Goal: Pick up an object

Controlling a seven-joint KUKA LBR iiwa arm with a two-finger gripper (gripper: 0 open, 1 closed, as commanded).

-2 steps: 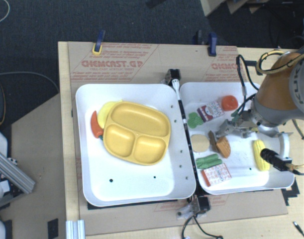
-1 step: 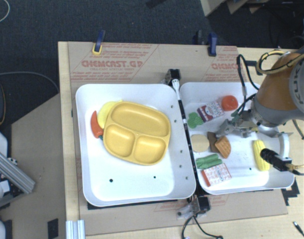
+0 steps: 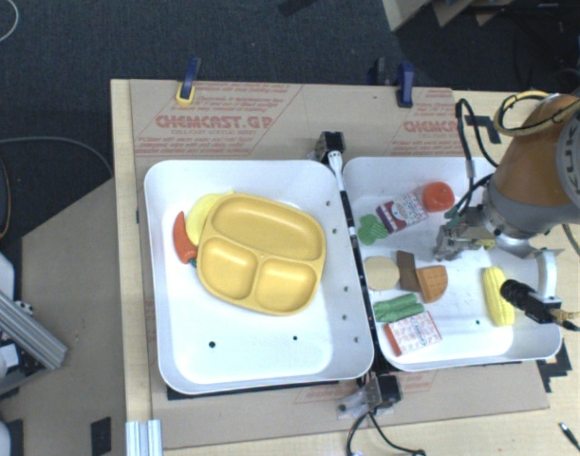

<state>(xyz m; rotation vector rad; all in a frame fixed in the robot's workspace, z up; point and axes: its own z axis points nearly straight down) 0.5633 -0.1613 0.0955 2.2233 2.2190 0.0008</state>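
Note:
The right bin [image 3: 460, 351] holds several small items. A bottle [image 3: 410, 210] with a red cap lies at the back, with a green piece [image 3: 371, 228] beside it. In the middle sit a tan round piece [image 3: 380, 274] and a brown block [image 3: 429, 281]. A green pod [image 3: 397, 306] and a red-and-white packet [image 3: 413, 332] are near the front, and a yellow corn cob [image 3: 497, 295] lies at the right. My gripper [image 3: 449, 242] hangs low over the bin, between the bottle and the brown block, just right of them. I see nothing held in it.
The left bin [image 3: 261, 359] holds a yellow divided plate [image 3: 259, 253], with a red-orange piece [image 3: 183, 238] and a yellow piece [image 3: 203, 208] at its left edge. The arm's orange band [image 3: 536, 164] and cables [image 3: 479, 136] overhang the right bin's far right corner. Two clamps [image 3: 403, 84] hold the board's back edge.

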